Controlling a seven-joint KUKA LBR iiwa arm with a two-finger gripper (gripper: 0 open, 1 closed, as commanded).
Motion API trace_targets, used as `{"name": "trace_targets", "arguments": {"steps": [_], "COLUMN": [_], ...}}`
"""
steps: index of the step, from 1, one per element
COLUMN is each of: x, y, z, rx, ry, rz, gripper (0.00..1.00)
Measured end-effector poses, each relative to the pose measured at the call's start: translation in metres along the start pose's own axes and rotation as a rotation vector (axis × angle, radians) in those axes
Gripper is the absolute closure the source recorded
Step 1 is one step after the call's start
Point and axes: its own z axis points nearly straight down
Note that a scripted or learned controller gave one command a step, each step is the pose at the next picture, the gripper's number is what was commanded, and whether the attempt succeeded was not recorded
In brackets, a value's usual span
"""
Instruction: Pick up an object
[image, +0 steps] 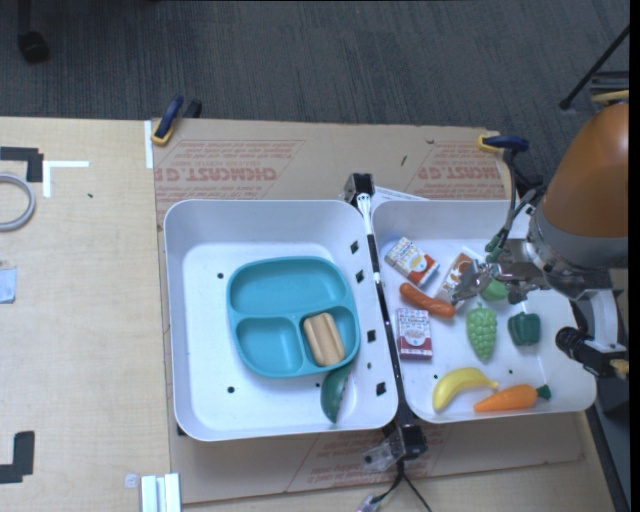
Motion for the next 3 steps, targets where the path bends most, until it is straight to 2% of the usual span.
{"name": "trace_targets", "arguments": {"steps": [1,2,3], "x": [0.005,-0.004,-0.005], "y": [0.088,0.040,0.040], "z": [0.045,0.125,0.115], "rx": [-0.001,-0.002,-0.002], "ry": [0.000,0.000,0.000], "rz": [0.001,0.004,0.008], "gripper": [0.00,0.00,1.00]}}
